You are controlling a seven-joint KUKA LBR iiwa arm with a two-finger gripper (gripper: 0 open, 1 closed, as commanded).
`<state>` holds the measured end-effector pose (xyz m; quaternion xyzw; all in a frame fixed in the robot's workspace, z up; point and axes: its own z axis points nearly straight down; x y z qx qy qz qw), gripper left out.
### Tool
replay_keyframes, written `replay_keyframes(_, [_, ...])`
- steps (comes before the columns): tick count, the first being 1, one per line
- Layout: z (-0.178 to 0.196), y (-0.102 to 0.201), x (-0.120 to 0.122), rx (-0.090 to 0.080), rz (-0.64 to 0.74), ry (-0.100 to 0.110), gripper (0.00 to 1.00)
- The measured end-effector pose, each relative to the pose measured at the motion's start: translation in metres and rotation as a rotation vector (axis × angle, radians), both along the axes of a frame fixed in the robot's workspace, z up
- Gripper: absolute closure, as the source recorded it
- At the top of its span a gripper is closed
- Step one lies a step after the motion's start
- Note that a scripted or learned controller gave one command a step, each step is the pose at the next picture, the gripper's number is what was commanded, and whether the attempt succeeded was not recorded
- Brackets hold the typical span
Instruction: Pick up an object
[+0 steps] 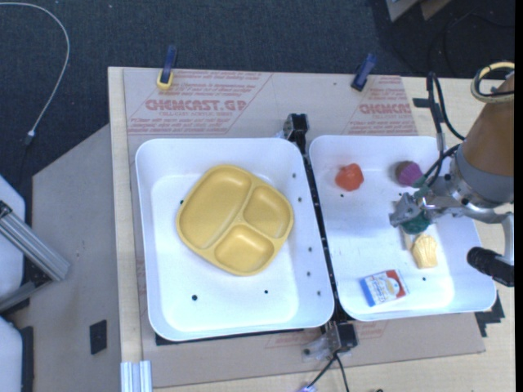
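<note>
Where the end effector [414, 215] hovers, a pale yellow object [424, 251] lies.

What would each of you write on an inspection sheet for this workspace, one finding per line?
Surface: bench with two white bins, left bin and right bin.
Job's things: red object, purple object, pale yellow object and small carton in the right bin.
Clutter: yellow divided tray in the left bin.
Grippers: tool low over the right bin, beside something green; grasp unclear.
Cables: white cable on the floor.
Surroundings: dark carpet.
</note>
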<state>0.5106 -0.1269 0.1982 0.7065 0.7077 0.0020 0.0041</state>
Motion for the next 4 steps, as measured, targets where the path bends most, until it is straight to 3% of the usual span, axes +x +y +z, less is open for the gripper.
replay_keyframes(1, [0.017,0.000,0.001,0.001,-0.001,0.004,1.00])
replay_keyframes(4, [0.015,0.174,-0.015,0.005,0.004,0.012,1.00])
